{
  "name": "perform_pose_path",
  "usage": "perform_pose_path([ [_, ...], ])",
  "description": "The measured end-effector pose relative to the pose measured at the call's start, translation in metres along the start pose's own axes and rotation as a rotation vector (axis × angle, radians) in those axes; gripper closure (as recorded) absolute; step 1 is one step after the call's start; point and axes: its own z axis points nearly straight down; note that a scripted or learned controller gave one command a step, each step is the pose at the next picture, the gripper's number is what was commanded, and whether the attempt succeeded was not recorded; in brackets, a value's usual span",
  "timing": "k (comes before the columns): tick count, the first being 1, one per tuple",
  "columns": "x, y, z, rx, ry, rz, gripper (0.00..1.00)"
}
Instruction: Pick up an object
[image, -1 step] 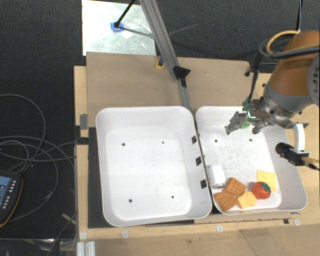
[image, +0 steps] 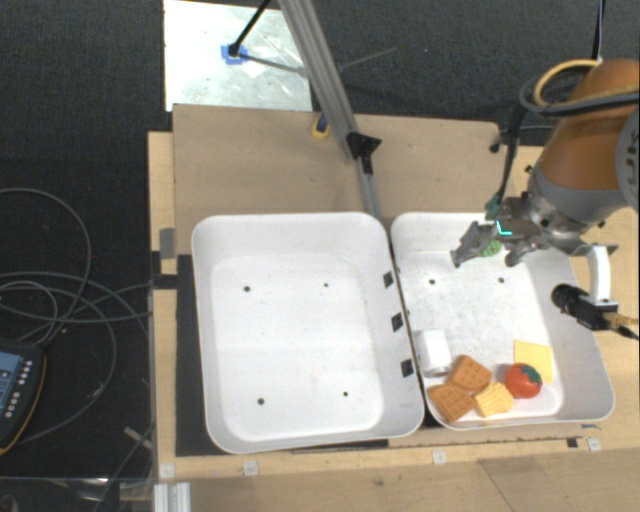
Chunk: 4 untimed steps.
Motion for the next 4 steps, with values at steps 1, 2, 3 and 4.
perform_pose_path([
  [1, -0.002, -0.007, 0.06, 0.006, 0.0, 0.003, 0.0],
  [2, 0.001, -0.001, 0.121, 0.005, 0.0, 0.003, 0.0],
  [3, 0.002, -0.001, 0.147, 0.002, 0.0, 0.002, 0.0],
  [4, 0.001, 0.0, 0.135, -0.002, 0.0, 0.003, 1.0],
])
